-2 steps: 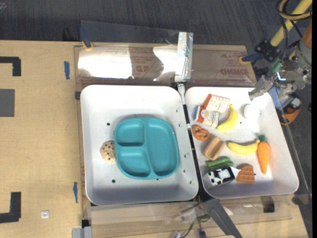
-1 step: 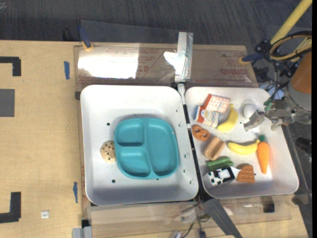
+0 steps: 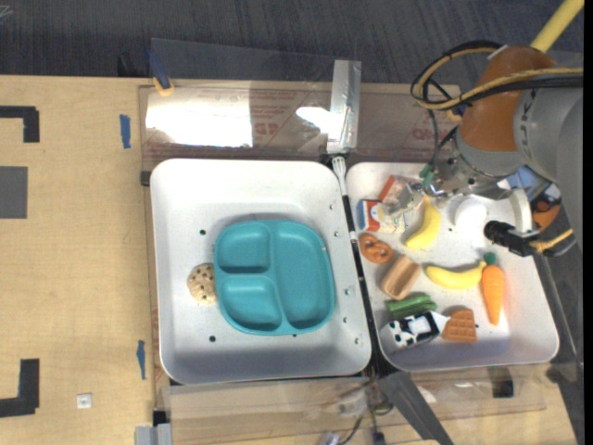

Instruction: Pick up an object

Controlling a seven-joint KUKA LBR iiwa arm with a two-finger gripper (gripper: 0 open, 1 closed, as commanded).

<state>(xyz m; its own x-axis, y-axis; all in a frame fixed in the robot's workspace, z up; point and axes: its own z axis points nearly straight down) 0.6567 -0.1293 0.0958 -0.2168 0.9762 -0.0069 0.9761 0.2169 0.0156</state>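
Camera view: gripper [image 3: 443, 185] sits low at 12 o'clock of the right bin [image 3: 537, 336], over a crinkled foil packet [image 3: 397, 199]; whether it grips cannot be told. Just beside it, at 6 o'clock, a smooth curved banana [image 3: 423, 230]. Second banana [image 3: 454, 275], tapered carrot [image 3: 493, 291], pretzel [image 3: 375, 247] lie near. Left bin [image 3: 176, 193] holds a glossy teal divided plate [image 3: 275, 275]; bumpy round cookie [image 3: 202, 283] touches it at 9 o'clock.

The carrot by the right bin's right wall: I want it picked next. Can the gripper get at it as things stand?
Probably yes. The carrot lies on top with nothing over it, just below the gripper. The banana at its left and the bin wall to its right may crowd the approach.
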